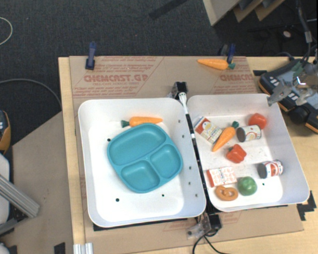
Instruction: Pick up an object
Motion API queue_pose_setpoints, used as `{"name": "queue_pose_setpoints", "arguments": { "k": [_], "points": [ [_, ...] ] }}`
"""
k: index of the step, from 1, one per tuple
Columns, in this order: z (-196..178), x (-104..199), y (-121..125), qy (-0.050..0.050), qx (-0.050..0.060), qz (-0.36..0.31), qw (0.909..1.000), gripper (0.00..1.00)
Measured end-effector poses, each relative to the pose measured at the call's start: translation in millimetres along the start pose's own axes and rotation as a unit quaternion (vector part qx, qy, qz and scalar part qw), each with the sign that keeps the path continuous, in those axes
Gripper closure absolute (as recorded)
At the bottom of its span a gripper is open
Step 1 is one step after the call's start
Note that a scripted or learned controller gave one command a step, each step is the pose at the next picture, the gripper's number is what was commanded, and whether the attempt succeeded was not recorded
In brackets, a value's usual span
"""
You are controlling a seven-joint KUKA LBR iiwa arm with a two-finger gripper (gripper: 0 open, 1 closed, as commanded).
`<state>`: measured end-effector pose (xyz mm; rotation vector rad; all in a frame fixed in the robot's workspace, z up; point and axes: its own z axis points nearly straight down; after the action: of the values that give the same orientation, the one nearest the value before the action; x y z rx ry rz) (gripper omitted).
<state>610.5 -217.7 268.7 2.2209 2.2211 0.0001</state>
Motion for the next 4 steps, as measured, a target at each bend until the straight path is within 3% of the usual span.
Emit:
{"name": "queue_pose_setpoints", "arguments": {
  "k": [1, 2, 3, 4],
  "points": [
    [114, 22, -43, 0.003, 0.006, 0.000, 1.0000, 0.00],
    [135, 103, -40, 0.003, 0.002, -0.004, 1.0000, 0.00],
    [87, 73, -120, 0.001, 0.001, 0.002, 1.0000, 0.00],
    [167, 28, -128, 0.000, -0.001, -0.001, 1.0000, 0.00]
  ]
}}
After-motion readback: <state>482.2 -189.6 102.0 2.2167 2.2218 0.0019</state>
